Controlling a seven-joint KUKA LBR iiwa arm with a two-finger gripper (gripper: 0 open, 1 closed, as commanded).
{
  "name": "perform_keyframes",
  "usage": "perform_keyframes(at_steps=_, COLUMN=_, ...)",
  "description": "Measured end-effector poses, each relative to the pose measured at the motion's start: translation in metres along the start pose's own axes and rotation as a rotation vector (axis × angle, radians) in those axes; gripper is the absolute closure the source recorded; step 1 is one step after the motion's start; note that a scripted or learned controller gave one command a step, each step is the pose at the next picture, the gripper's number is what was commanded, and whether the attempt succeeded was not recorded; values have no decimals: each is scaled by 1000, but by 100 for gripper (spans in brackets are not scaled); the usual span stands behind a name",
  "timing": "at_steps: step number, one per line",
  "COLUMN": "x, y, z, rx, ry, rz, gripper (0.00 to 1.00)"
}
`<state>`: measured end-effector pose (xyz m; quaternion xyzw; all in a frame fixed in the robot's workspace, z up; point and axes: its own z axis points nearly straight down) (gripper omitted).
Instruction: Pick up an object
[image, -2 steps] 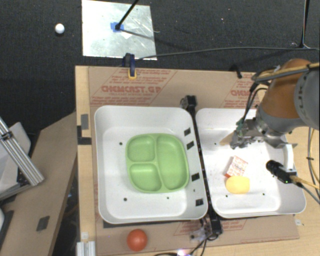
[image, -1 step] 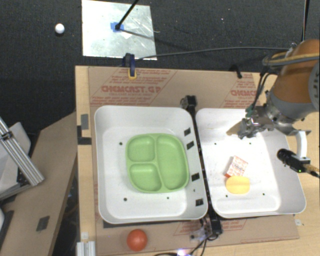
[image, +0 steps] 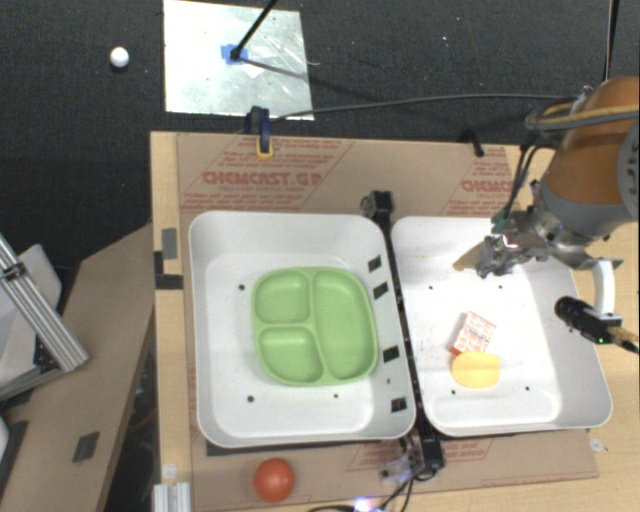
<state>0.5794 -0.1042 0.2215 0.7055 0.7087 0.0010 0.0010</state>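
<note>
Here, from my remote seat, I log the overhead camera.

Item one: the pincer (image: 492, 262), small and dark at the end of the grey arm (image: 590, 200) with its orange band, hanging over the upper part of the right bin (image: 580, 400). I cannot tell whether it is wide or narrow; it is too small and blurred, and I see nothing between its tips.

Item two: a small carton (image: 474, 331) with red and white print, below the pincer on the right bin's floor, apart from it.

Item three: a yellow block (image: 476, 370), just below the carton and touching or nearly touching it, further from the pincer.

Item four: a black part with a white bracket (image: 590, 305) and a green light, to the right of the pincer and lower, over the right bin's edge.

Item five: the left bin (image: 215, 300), left of the pincer, well apart. In it lies a green tray (image: 314, 325) with three compartments.

Item six: an orange ball (image: 273, 479), far down and left of the pincer, outside both bins on the board (image: 300, 175) beneath them.

Item seven: a silver sheet (image: 200, 60) with a blue clip, far up and left of the pincer, and a small white ball (image: 119, 57) beyond it on the dark cloth.
</note>
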Motion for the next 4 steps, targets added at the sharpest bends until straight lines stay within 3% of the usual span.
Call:
perform_keyframes(at_steps=2, x=101, y=15, z=11, rx=-1, ry=-2, rz=-2, gripper=100)
perform_keyframes(at_steps=4, x=209, y=32, z=-8, rx=0, ry=3, rz=-6, gripper=100)
